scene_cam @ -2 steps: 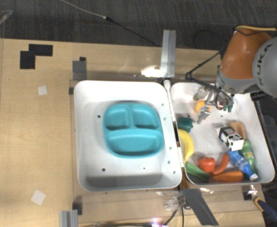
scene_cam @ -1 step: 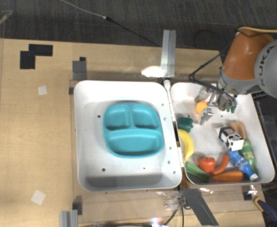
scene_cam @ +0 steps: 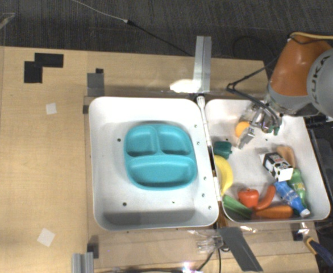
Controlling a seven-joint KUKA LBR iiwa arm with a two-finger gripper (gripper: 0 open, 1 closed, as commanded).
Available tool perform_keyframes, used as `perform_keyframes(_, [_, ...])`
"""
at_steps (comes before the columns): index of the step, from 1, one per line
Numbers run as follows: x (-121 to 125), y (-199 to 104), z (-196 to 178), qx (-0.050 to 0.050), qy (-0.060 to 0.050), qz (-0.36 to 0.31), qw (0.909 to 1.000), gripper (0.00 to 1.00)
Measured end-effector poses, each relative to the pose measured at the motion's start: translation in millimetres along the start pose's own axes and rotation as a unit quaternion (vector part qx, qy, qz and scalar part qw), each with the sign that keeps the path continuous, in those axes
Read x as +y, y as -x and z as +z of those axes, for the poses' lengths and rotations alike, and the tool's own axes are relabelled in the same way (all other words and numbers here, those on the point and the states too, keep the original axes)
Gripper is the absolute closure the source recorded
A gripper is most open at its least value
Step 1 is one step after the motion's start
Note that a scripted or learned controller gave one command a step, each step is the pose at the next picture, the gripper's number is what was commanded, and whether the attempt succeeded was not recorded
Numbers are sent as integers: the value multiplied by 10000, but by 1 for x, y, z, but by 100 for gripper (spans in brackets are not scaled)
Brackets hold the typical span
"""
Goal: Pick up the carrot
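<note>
Camera view has the gripper (scene_cam: 250,131) down in the right bin (scene_cam: 308,147), jaws slightly parted beside an orange fruit (scene_cam: 242,128) and gripping nothing, while the carrot (scene_cam: 274,212) lies along the front wall.

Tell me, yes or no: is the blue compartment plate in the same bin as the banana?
No, the blue compartment plate lies in the left bin, while the banana lies in the right bin.
</note>
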State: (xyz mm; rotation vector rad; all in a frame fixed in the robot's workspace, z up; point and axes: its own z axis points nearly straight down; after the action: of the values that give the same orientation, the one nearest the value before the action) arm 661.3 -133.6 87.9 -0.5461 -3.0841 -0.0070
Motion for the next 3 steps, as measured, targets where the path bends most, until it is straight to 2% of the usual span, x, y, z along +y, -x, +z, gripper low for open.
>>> perform_keyframes(1, [2,-3,0,-18,4,1105,9939,0])
perform_keyframes(2, [30,-18,1,-83,22,2694,9630,0])
perform_keyframes(3, [30,-23,1,-77,27,3816,9243,0])
